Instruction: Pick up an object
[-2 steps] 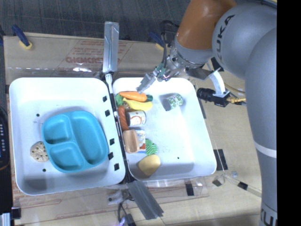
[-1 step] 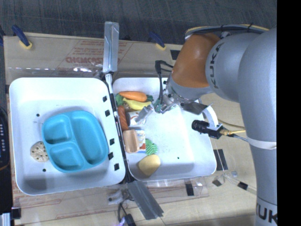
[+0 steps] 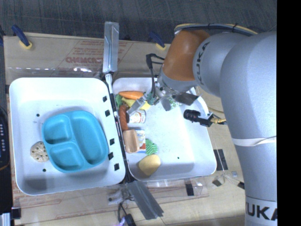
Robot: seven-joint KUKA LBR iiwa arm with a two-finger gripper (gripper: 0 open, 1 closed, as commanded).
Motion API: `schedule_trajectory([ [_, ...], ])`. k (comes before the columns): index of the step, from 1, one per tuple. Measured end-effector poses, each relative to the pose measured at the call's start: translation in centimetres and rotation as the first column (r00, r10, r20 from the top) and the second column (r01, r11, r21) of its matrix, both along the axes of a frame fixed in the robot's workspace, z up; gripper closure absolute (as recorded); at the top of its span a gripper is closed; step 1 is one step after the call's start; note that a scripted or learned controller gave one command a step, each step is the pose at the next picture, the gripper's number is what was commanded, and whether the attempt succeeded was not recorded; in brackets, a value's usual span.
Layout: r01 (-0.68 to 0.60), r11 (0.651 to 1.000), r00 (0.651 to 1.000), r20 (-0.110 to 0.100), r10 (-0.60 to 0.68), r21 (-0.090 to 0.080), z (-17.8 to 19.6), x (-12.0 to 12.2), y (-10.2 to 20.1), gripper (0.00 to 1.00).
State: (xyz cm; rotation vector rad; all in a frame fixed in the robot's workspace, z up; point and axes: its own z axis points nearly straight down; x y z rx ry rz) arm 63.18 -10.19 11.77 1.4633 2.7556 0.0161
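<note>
The right bin point(image 3: 188, 149) holds several toy foods along its left side. An orange carrot point(image 3: 130, 95) lies at the top, with a brown sausage point(image 3: 123, 116) and a small white jar point(image 3: 137, 117) below it. Further down sit a tan bread slice point(image 3: 131, 140), a green leafy piece point(image 3: 150, 148) and a yellow potato point(image 3: 149, 164). My gripper point(image 3: 149, 107) hangs over the upper left of this bin, just right of the carrot and above the jar. Its fingers point(image 3: 134, 106) stand spread apart, open. A small yellow piece point(image 3: 145, 106) shows between them, and I cannot tell whether they touch it.
The left bin point(image 3: 23, 102) holds a blue divided plate point(image 3: 75, 140) and a round cookie point(image 3: 39, 151) beside it. A metal divider point(image 3: 111, 46) runs between the bins. A black cable fitting point(image 3: 197, 117) sticks out over the right bin. The arm's body point(image 3: 244, 88) covers the right side.
</note>
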Motion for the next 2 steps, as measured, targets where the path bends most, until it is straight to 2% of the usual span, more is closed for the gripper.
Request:
schedule_trajectory([
  [1,-0.008,1.000,1.000,-0.022,0.008,0.000,-2.37,2.65,-2.56,0.00],
  [2,-0.013,1.000,0.999,-0.029,0.013,0.001,-1.45,2.53,-2.46,1.00],
])
